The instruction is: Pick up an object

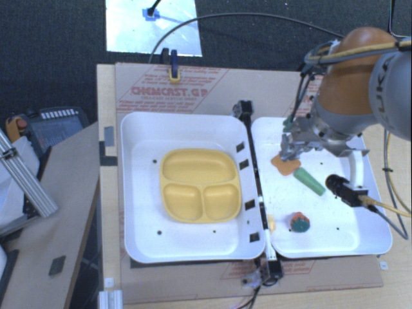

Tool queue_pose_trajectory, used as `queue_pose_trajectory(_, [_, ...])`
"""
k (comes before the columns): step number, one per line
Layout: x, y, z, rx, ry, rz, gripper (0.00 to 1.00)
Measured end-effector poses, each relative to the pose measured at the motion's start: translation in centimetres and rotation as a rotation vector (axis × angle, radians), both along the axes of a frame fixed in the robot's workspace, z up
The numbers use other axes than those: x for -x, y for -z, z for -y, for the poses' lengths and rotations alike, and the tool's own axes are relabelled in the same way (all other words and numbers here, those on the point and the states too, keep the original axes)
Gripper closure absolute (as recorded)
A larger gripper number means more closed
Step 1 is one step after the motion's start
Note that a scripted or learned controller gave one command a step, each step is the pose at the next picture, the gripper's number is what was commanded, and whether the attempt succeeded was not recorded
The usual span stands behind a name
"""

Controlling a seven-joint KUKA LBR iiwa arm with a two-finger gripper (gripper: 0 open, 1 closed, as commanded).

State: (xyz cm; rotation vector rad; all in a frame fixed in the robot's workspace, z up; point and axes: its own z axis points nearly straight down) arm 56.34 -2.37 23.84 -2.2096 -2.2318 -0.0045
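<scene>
Orange piece lay unlifted on the bin floor directly beneath the gripper; jaw opening and grasp could not be told.

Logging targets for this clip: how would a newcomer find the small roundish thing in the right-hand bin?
Start at the right bin, the one without the yellow tray. Look near its front edge, below the green stick. The small ball there is teal with reddish patches, unlike the flat orange piece further back.
</scene>
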Motion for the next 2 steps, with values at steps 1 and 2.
queue_pose_trajectory(1, [2.1,0.8,-4.7,0.001,0.001,-0.002,1.0])
queue_pose_trajectory(2, [3.7,1.5,-9.4,0.001,0.001,-0.002,1.0])
